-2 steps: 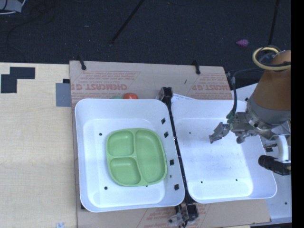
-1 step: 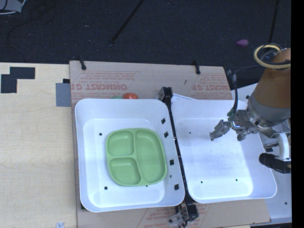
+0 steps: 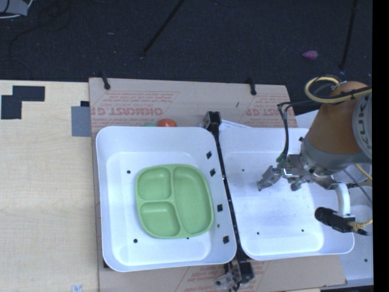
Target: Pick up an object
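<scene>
Black clips (image 3: 236, 272) on the divider sit nearest you at the bottom edge. Your 1 pickable thing is the green 3-compartment plate (image 3: 174, 201), lying flat in the left bin (image 3: 115, 163), long axis running roughly top to bottom of the view. Gripper (image 3: 281, 179) hangs over the right bin (image 3: 285, 236), jaws apart, holding nothing. Plate lies well apart to the left of the jaws, across the divider; you must cross it.
</scene>
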Motion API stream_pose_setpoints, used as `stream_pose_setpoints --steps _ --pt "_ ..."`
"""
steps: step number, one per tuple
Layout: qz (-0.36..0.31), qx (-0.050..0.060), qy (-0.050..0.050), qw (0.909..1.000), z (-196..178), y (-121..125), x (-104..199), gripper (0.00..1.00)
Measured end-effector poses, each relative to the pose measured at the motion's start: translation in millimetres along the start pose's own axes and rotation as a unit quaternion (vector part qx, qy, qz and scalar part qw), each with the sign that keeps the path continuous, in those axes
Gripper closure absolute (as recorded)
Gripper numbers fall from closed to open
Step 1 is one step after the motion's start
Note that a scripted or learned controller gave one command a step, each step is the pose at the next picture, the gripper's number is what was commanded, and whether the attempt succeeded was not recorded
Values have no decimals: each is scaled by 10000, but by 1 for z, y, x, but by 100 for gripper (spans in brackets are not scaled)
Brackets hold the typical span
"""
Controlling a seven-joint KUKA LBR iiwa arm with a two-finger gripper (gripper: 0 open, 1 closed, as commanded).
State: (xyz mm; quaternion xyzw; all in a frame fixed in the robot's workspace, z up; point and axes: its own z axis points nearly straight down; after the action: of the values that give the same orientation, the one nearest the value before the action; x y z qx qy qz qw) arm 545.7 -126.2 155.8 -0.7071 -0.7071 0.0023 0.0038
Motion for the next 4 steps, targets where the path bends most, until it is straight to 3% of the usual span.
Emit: stream_pose_setpoints --steps 1,2,3,4 --pt "4 -3 -1 10000 53 2 -9 0" --pt "9 -19 -4 10000 69 2 -8 0" --pt "34 -27 -4 10000 57 2 -9 100" --pt "29 -43 -9 10000 15 -1 -9 100"
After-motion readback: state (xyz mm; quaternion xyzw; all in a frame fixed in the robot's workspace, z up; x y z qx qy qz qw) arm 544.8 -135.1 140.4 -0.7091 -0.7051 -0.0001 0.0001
